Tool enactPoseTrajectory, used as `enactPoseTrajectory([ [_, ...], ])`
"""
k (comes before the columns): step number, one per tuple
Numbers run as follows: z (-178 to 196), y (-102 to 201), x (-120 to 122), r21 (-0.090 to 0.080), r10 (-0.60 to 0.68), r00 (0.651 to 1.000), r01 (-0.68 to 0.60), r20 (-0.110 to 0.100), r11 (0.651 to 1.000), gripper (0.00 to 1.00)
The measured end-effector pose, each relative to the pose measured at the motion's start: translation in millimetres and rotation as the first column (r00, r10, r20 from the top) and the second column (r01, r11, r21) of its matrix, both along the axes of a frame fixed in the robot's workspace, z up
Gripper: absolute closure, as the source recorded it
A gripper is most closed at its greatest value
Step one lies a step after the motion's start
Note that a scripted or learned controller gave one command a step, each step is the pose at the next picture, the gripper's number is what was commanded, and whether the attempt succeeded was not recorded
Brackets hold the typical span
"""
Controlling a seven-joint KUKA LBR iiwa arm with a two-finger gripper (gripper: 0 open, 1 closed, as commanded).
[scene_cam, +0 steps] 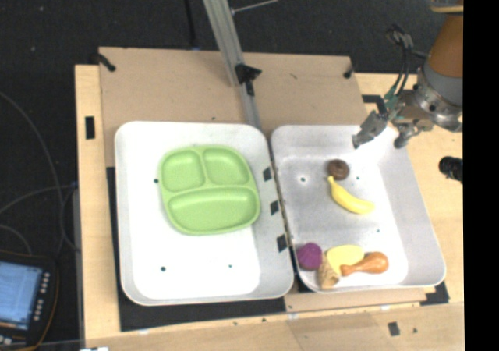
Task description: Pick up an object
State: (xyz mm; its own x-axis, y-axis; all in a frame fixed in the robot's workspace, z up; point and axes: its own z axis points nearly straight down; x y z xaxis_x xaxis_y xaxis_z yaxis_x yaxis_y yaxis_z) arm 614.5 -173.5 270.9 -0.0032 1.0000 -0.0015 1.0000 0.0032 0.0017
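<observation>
Robotics lab: bench (90,186) w/ test bins (140,279).

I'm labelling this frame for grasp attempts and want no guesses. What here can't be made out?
- Gripper, camera view: seen small and from above, so its finger spacing is unclear.
- Arm: cut off by the right edge.
- Pile in the right bin near corner: purple ball, yellow piece, orange-brown piece overlap; shapes unclear.
- Small brown object: too small to identify.
</observation>
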Motion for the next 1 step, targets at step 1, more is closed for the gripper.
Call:
enactPoseTrajectory([
  [1, 0.0, 0.0, 0.0, 0.0, 0.0, 1.0, 0.0, 0.0, 1.0, 0.0],
])
